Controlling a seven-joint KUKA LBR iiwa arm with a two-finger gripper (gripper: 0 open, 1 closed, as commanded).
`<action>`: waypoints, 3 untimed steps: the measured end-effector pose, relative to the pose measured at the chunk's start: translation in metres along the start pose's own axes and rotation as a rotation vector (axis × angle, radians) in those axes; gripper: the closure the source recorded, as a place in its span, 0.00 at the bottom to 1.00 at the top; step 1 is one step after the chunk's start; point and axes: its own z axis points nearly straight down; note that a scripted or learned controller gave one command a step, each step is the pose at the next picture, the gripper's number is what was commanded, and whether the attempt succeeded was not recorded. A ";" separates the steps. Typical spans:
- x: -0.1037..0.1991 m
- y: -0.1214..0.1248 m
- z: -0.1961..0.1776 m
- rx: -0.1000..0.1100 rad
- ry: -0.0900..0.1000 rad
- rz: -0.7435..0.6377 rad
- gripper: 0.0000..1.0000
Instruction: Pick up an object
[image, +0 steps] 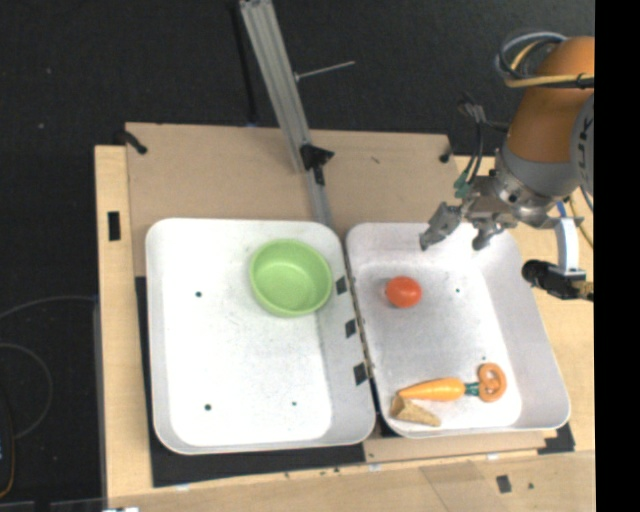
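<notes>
Currently poised over the right bin (520, 300) far edge, gripper (461, 236) fingers spread, nothing between; nearest pick, the red ball (404, 291), lying at seven o'clock, near mid-bin.

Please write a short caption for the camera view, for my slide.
Open gripper above the right bin holding a tomato, carrot and pretzel; green bowl in the left bin.

The grey arm (545, 130) comes in from the right, its orange band sitting up behind the wrist. Below it the gripper (462, 235) points down and leftward, its two dark fingers (437, 230) spread apart with nothing between them.
</notes>
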 end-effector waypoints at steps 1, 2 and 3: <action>0.000 0.000 0.000 0.000 0.000 0.000 0.00; -0.003 0.002 0.039 0.001 -0.003 0.004 0.00; -0.006 -0.004 0.102 0.007 -0.002 0.005 0.00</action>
